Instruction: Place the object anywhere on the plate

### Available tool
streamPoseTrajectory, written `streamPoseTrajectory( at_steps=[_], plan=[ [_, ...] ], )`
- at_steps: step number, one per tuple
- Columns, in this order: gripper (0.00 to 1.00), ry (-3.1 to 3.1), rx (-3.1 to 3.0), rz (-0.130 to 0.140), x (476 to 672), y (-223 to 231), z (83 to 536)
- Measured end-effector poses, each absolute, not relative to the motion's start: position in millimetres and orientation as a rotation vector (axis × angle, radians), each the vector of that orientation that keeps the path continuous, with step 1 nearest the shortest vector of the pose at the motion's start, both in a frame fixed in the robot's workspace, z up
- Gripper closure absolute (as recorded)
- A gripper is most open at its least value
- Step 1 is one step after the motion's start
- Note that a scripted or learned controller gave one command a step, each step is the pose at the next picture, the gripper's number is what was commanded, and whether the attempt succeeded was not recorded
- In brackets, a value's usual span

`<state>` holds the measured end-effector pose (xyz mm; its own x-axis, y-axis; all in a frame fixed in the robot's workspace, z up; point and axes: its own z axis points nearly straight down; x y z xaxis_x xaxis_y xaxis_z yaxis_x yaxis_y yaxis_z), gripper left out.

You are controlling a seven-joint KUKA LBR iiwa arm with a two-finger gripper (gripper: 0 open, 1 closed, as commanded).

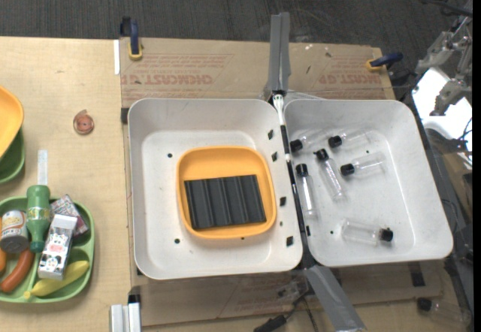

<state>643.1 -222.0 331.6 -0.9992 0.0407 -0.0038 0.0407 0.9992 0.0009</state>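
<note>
An orange plate (pixel 224 156) lies in the middle of the left white bin (pixel 150 195). A dark grey ribbed slab (pixel 225 200) rests flat on the plate and covers most of its centre. The right white bin (pixel 421 195) holds several clear vials with black caps. One vial (pixel 363 167) lies near the bin's middle, another (pixel 329 173) is slanted beside it, and a third (pixel 367 233) sits toward the front. A thin vial (pixel 304 188) lies along the bin's left wall.
A green tray (pixel 75 278) of toy food and a bottle stands at the front left of the bench. An orange bowl (pixel 7 124) pokes in at the left edge. Clamps (pixel 132 41) hold cardboard behind the bins. Metal fixtures (pixel 449 60) stand at the upper right.
</note>
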Motion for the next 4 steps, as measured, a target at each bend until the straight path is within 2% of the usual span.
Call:
streamPoseTrajectory(
  at_steps=[1, 2, 3, 4],
  plan=[
    [0.0, 3.094, -0.506, 0.0, 655.4, -219.3, 343.3],
    [0.0, 2.99, -0.952, 0.002, 650.1, -221.6, 308.8],
    [0.0, 2.802, -1.406, -0.001, 621.6, -221.5, 360.7],
    [0.0, 2.547, -1.83, 0.0, 629.3, -221.4, 392.4]
  ],
)
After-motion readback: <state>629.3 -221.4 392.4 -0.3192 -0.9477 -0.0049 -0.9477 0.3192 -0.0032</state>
